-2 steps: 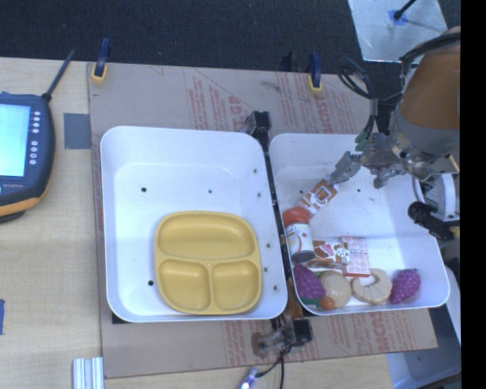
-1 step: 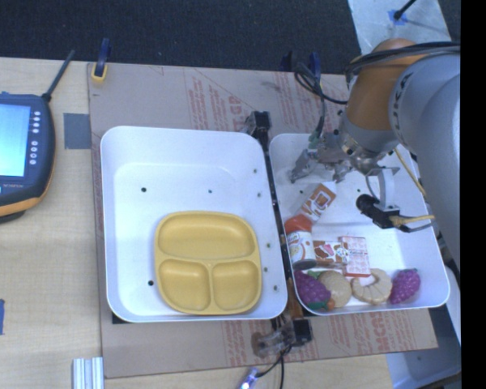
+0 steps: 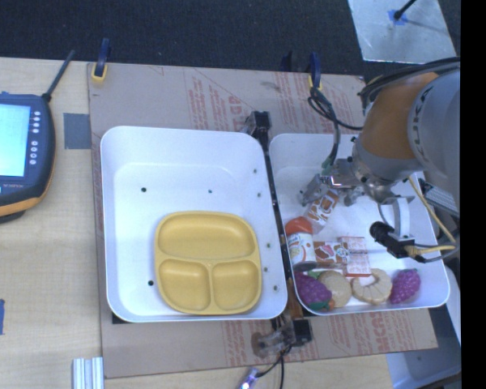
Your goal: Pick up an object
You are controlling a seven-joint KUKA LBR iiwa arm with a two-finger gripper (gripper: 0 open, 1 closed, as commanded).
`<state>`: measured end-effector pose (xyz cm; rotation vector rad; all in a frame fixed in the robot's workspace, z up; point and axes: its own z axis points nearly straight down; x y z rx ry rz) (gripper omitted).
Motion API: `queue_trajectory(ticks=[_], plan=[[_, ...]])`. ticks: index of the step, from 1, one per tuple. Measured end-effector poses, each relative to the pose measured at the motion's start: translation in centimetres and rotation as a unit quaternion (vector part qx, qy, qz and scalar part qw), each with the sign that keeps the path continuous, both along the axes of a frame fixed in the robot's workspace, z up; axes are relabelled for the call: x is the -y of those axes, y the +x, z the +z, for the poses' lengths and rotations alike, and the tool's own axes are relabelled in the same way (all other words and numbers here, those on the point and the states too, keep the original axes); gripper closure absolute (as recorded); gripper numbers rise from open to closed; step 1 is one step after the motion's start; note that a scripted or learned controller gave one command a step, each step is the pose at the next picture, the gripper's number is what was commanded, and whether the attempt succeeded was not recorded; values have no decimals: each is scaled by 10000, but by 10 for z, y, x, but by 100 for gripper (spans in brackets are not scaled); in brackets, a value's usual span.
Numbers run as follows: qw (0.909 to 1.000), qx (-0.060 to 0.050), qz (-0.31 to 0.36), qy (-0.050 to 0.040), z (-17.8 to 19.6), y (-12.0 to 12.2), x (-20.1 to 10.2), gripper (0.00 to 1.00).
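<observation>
Now we watch the small bottle (image 3: 322, 207) in the right bin (image 3: 437, 290), lying slantwise, long axis running toward the bench's near-left corner. Just beside its upper end, toward the far-right, sits the tool (image 3: 334, 183); we cannot tell its state. More toy food crowds the bin's near edge.
</observation>
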<state>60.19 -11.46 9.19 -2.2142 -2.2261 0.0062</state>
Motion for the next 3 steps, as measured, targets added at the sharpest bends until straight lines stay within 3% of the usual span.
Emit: queue_trajectory(ticks=[1, 2, 3], plan=[[10000, 9, 0, -2, 0, 2, -6, 0], [10000, 16, 14, -12, 11, 3, -4, 100], [10000, 9, 3, 10, 105, -8, -72, 100]])
